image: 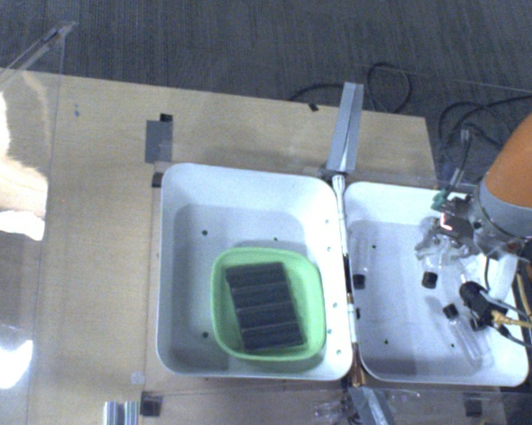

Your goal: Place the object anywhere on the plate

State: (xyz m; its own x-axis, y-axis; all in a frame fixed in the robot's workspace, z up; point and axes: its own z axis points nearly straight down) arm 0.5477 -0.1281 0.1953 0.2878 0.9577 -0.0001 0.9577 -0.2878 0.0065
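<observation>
The pale wooden bench (pixel 74 267) spreads under everything, and the two shallow white plastic bins sit side by side on it, touching along their inner walls. The left white bin (pixel 178 247) is toward 7 o'clock of the view, and the right white bin (pixel 379 349) toward 4 o'clock.

My grey arm with its orange band (pixel 525 169) comes in at 3 o'clock and hangs over the right bin's far corner.

The rounded-square green plastic plate (pixel 221 290) lies in the left bin, toward that bin's 5 o'clock side. On it lies the dark grey rectangular block (pixel 262 306). Its top is crossed by parallel ridges, and its long axis is turned a little so the near end points toward 5 o'clock. It rests flat inside the plate's rim and covers most of the plate's floor.

My gripper (pixel 442 245) is low over the right bin at that bin's 1 o'clock, well apart from the plate. Whether it is open or closed I cannot tell, and I see nothing held in it.

A few small black bits (pixel 430 279) lie on the right bin's floor near it.
</observation>
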